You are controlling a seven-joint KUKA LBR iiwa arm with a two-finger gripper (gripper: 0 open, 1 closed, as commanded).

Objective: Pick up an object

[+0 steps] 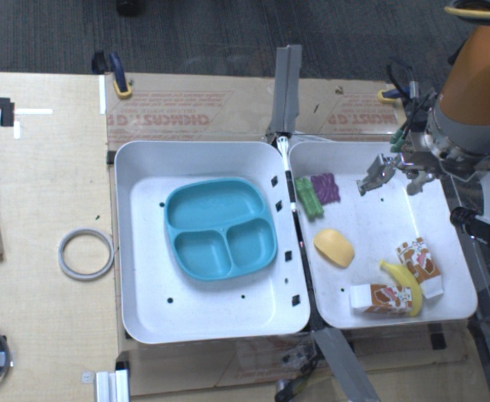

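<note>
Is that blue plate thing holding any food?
Empty. The blue divided tray shows bare compartments, lying flat in the left bin.

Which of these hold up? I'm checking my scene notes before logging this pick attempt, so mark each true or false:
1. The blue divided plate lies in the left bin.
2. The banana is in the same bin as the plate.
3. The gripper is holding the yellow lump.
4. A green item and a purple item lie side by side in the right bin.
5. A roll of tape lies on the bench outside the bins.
1. True: the blue divided plate lies in the left bin.
2. False: the banana is in the right bin.
3. False: the gripper has nothing between its fingers; the yellow lump lies on the bin floor.
4. True: the green item lies beside the purple item.
5. True: the roll of tape lies left of the bins.
</note>
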